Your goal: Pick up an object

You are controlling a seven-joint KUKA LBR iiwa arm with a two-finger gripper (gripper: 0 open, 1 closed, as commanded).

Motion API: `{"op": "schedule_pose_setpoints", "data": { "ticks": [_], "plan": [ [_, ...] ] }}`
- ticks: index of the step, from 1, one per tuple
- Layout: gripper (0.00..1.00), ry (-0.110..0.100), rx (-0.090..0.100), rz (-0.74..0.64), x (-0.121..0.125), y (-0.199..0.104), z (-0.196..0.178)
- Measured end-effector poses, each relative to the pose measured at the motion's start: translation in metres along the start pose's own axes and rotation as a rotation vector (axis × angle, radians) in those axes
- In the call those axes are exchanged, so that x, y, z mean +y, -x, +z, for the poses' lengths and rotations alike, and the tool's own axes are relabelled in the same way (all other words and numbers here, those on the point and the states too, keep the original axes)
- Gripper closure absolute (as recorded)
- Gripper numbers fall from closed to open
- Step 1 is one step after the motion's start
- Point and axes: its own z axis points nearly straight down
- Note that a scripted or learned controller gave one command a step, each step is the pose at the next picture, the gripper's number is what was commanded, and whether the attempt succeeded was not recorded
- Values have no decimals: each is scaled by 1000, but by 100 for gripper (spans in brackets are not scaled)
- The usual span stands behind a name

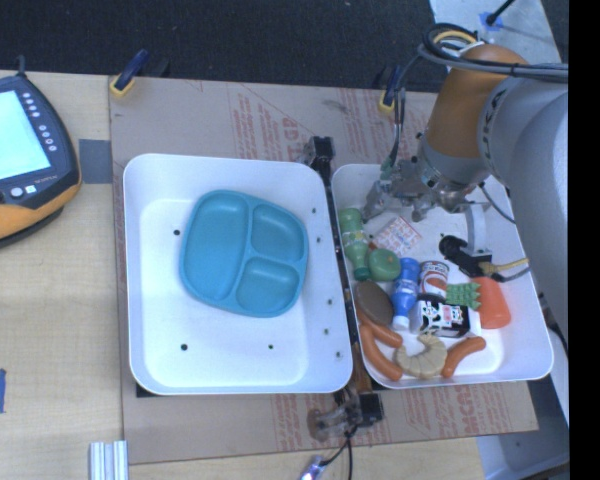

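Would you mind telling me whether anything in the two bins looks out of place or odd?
Nothing looks damaged. The blue divided plate lies skewed in the left bin; the toys are jumbled in the right bin.

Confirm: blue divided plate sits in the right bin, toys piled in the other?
Not quite. The camera view shows the blue divided plate in the left bin; the toys are piled in the right bin.
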Motion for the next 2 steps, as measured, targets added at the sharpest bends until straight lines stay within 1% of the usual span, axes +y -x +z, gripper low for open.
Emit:
{"op": "schedule_pose_setpoints", "data": {
  "ticks": [1, 2],
  "plan": [
    [0, 0, 0, -1, 0, -1, 0],
    [100, -1, 4, -3, 0, -2, -10]
  ]
}}
